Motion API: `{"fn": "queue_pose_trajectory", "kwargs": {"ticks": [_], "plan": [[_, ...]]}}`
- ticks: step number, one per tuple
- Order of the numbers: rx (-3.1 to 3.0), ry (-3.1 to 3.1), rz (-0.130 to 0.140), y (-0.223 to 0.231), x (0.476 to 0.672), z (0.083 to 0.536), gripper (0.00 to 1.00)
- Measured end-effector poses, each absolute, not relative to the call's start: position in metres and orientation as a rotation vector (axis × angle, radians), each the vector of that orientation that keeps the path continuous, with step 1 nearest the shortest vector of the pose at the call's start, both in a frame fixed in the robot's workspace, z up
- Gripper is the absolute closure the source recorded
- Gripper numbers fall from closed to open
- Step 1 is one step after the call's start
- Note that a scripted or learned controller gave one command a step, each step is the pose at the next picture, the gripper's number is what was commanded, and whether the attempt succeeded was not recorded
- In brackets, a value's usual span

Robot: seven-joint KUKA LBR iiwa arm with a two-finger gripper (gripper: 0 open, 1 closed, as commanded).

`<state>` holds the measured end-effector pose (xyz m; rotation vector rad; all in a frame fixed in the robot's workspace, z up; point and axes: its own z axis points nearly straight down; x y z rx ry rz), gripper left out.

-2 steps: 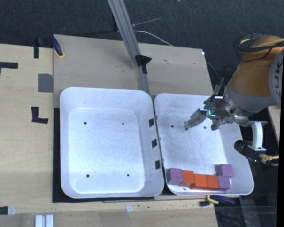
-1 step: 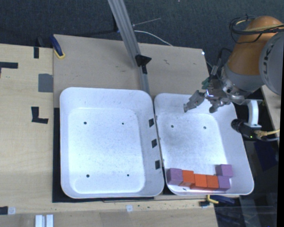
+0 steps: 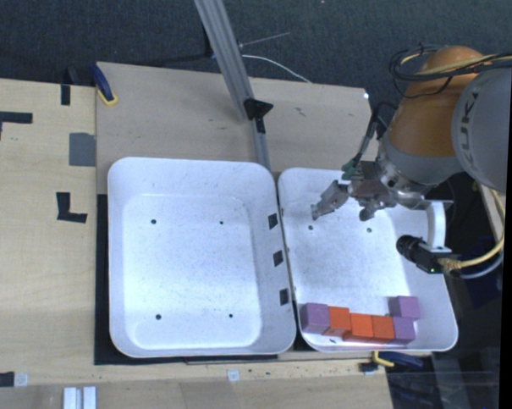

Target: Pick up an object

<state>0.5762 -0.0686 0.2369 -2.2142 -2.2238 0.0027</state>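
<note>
Over the right bin [image 3: 368,259], near its far end, the tool [image 3: 347,205] hangs with its two fingers spread and nothing between them. The blocks lie well apart from it, packed along the near wall of that bin: a purple block [image 3: 315,316] on the left, two orange blocks [image 3: 360,324] touching it in a row, and a second purple block [image 3: 405,307] at the right end, sitting a little farther in, with what looks like a third purple one just in front of it. The left bin [image 3: 190,256] lies alongside.

Judging from this layout, the main risk is the crowding. The blocks touch one another and press against the wall, so a finger coming down may land on top of a neighbour or on the rim rather than slipping beside a block; the tool could then close on air or only nudge the row. An approach set across the row would find no gap for either finger. The end blocks look the easiest targets, since each has one open side. A grip taken on a corner could also let a block twist out as it lifts. The cable [image 3: 469,261] looped beside the wrist might drag as the arm reaches toward the near wall.

Part of a dark logo shows on the grey arm [image 3: 488,125], too cut off and tilted to read with confidence. Dark tape marks [image 3: 65,206] on the counter [image 3: 34,232] carry no writing.
</note>
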Motion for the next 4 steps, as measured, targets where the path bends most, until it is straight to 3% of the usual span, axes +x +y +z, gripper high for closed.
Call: {"fn": "queue_pose_trajectory", "kwargs": {"ticks": [3,4], "plan": [[-2.219,-2.222,0.001,-0.071,0.577,0.237,0.0],[-2.221,-2.213,0.011,-0.099,0.528,0.193,0.0]]}}
